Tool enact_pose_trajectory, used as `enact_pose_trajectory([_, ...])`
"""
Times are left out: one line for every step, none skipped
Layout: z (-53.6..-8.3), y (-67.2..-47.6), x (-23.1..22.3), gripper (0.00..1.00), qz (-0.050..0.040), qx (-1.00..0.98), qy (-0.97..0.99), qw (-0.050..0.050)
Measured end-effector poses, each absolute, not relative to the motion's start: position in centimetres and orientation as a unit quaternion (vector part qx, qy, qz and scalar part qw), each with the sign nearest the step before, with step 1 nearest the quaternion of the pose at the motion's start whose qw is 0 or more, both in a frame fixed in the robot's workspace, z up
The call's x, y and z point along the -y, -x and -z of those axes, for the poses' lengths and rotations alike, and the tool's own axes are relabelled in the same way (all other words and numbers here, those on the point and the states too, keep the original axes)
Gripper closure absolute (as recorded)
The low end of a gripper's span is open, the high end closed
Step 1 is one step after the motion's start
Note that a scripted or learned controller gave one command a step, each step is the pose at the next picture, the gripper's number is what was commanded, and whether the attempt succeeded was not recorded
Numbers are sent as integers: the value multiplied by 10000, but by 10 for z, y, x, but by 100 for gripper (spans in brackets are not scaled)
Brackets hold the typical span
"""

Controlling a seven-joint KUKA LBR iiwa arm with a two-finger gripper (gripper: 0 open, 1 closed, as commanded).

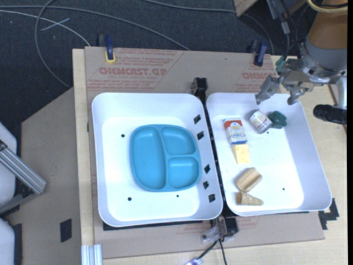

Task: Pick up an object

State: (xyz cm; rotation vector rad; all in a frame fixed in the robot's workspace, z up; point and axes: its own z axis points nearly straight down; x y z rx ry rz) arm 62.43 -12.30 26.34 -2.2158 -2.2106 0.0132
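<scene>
while the arm (326, 32) reaches in from the right, the gripper (280, 94) hangs over the far edge of the right bin (309, 164), its two grey fingers (265, 91) spread apart with nothing between them and nothing touched. just beside and below the fingertips lie a small white-and-grey cylinder (259, 121) and a dark green lump (277, 119), touching each other near the bin's far rim. left of these, a red-and-white carton (234, 130) lies with a pale yellow block (240, 153) at its near end. nearer the front edge sit a tan roll (247, 178) and a tan wedge (249, 199), close together. the right half of this bin, toward its right rim, is bare white floor, giving open room on that side. the left bin (105, 148) holds a blue divided plate (164, 157) with three compartments, well apart from the gripper. a row of black clips (206, 150) marks the seam where the two bins meet.
</scene>
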Motion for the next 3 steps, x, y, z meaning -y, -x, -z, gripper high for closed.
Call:
enact_pose_trajectory([-271, -626, 123, 0, -2, 7071, 7071, 4])
enact_pose_trajectory([-212, -631, 129, 0, -13, 7070, 7072, 22])
enact_pose_trajectory([-150, -634, 127, 0, -16, 7072, 7070, 28])
